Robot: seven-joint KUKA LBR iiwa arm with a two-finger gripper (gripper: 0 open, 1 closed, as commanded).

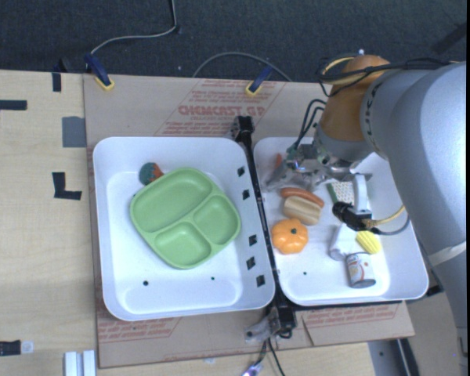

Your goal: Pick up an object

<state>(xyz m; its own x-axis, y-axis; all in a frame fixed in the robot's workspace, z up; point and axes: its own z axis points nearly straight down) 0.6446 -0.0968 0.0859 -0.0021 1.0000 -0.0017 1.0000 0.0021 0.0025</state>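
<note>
Two white bins (113, 233) — one green divided plate (185, 217), one hot dog (301, 205), one pumpkin (290, 236), one can (359, 270).

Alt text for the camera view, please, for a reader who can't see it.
A grey arm's pincer hangs low in the right bin, above a toy hot dog, a small orange pumpkin and a can. The left bin holds a green divided plate.

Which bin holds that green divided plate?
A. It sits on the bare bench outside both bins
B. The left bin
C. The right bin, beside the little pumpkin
B: the green divided plate lies inside the left bin, while the orange pumpkin sits in the right bin.
</note>
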